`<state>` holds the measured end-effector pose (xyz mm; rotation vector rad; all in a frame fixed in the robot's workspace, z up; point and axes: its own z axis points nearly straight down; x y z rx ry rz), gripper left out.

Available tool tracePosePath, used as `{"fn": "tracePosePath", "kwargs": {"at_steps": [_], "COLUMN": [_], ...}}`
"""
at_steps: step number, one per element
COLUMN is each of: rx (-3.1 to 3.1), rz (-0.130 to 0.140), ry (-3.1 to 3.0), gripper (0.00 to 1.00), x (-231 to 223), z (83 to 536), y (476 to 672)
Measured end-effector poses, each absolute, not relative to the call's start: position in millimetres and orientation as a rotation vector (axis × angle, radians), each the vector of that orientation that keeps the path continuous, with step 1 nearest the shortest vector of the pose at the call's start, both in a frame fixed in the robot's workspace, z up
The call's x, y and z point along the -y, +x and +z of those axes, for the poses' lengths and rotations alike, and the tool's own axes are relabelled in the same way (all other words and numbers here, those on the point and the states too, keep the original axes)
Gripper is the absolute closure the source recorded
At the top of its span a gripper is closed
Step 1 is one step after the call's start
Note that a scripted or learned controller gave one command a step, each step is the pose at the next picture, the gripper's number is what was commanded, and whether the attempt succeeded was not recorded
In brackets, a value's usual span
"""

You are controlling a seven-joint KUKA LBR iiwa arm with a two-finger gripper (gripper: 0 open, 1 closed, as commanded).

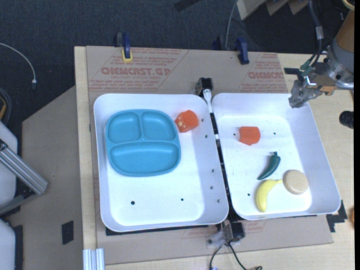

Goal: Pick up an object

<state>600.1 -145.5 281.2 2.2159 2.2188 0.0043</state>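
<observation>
My gripper [298, 97] hangs over the far right corner of the right bin [315, 134], with nothing seen between its fingers. In that bin lie a red-orange block [249, 135], a dark green pepper [270, 166], a yellow banana [266, 194] and a tan round piece [295, 181]. The block is well to the left of the gripper and nearer the camera. The left bin [163, 207] holds a blue divided plate [143, 142] and an orange object [187, 121] beside the plate's far right corner.
Both bins rest on a brown board [169, 66] held by blue clamps [126, 45] at the back. A black fitting [205, 86] sits at the far end of the seam between the bins. Cables run behind the board.
</observation>
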Motion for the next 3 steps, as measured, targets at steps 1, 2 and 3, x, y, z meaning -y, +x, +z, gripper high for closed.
{"fn": "tracePosePath", "kwargs": {"at_steps": [1, 2, 3], "rx": [-2.226, -2.226, -2.226], "rz": [-0.001, -0.001, -0.002], "ry": [2.219, 2.219, 2.22], "gripper": [1.0, 1.0, 1.0], "x": [93, 43, -4], "z": [283, 274, 266], "y": [590.3, 592.9, 573.3]}}
